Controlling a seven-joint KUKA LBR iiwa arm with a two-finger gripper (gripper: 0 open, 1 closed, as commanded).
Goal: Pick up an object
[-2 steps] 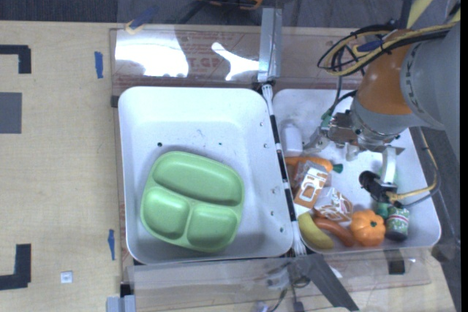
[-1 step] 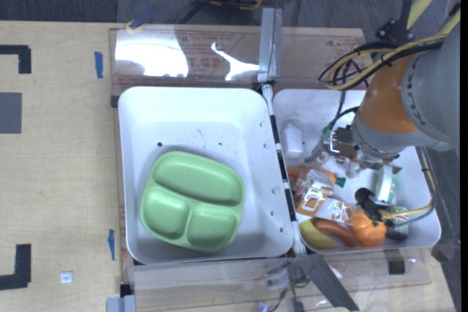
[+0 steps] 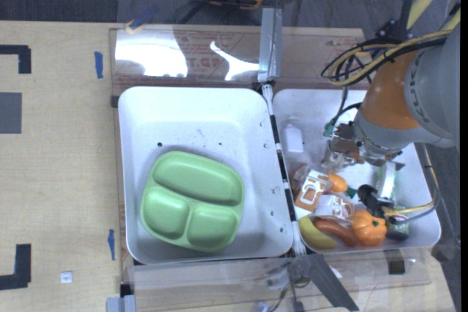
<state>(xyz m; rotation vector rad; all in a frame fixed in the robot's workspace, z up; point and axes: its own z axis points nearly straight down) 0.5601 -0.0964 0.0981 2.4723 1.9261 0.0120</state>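
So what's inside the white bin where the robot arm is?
The right bin holds a heap: a small orange pumpkin, a yellow banana, an orange-and-white packet and a white bottle. The arm hides the bin's far right part, and whatever is under the heap is covered.

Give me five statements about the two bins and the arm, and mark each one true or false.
1. The green divided plate lies in the left bin. True.
2. The plate has three compartments. True.
3. The banana lies in the left bin. False: it lies in the right bin, at its near edge beside the divider.
4. The arm reaches over the left bin. False: it is over the right bin, with its hand low among the cluttered items.
5. The orange fruit-shaped toy sits near the front of the right bin. True.
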